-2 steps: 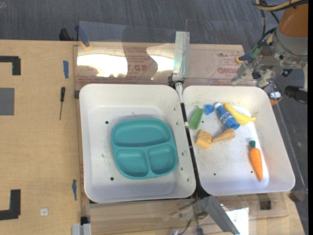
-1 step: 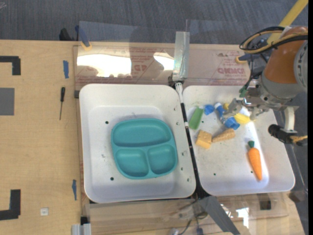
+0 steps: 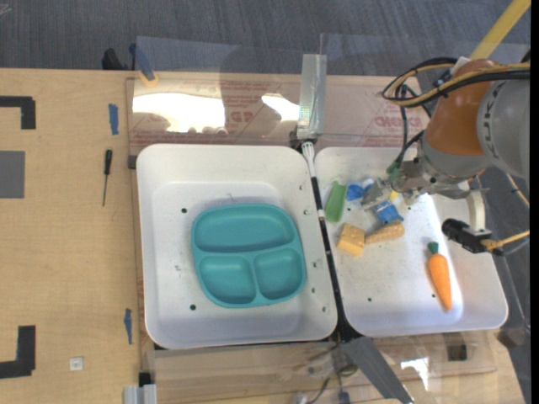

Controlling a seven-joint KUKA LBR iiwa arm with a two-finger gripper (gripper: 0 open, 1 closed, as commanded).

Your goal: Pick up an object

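I see the gripper [image 3: 402, 185] low over the right bin [image 3: 472, 314], above blue pieces [image 3: 377, 202]; its grasp I cannot tell. The carrot [image 3: 440, 281] lies nearer me. Wooden bench [image 3: 67, 268], grey floor [image 3: 253, 7].

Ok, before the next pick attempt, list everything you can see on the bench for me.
bins: 2, white, side by side; left bin, right bin
divided plate: 1, teal, in left bin
carrot: 1, orange with green top, right bin, near right edge
green piece: 1, right bin, by the divider
blue pieces: a few, right bin, upper middle
tan pieces: 2, right bin, centre
arm: 1, grey with orange band, over right bin
end effector: 1, above the blue pieces
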